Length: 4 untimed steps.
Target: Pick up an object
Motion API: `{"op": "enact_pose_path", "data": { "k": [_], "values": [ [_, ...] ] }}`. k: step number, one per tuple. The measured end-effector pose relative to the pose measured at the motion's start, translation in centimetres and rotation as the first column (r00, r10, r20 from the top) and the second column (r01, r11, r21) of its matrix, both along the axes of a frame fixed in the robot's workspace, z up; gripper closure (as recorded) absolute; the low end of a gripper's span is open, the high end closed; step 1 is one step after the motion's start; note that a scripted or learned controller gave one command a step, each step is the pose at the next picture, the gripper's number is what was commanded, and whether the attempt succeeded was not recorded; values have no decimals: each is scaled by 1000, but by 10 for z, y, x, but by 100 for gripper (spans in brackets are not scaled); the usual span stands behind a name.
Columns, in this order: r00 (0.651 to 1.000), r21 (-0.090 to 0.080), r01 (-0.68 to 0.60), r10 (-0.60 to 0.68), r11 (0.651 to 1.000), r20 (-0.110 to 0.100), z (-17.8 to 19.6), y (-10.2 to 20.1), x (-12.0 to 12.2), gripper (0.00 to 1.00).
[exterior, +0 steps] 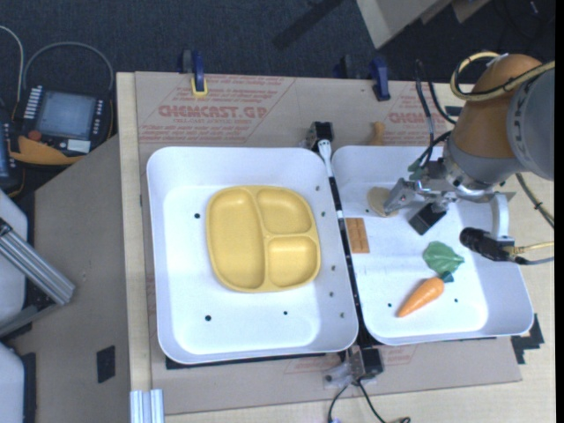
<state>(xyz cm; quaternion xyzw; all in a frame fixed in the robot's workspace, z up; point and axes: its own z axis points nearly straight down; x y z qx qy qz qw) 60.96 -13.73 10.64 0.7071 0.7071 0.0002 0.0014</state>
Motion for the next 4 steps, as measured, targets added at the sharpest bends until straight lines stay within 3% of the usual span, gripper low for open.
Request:
{"op": "enact_pose_path", "data": {
  "k": [1,2,3,4],
  "values": [
    [1000,-7,2,-2,1000,10,-11,-4,5,0],
    [999,-17,2,-1,1000,32,5,-7,10,100],
    [1000,-1,1,-1,1000,4,62,-17,8,100],
    [1000,-1,-1,1,1000,6,113,-17,10,100]
  ]
}}
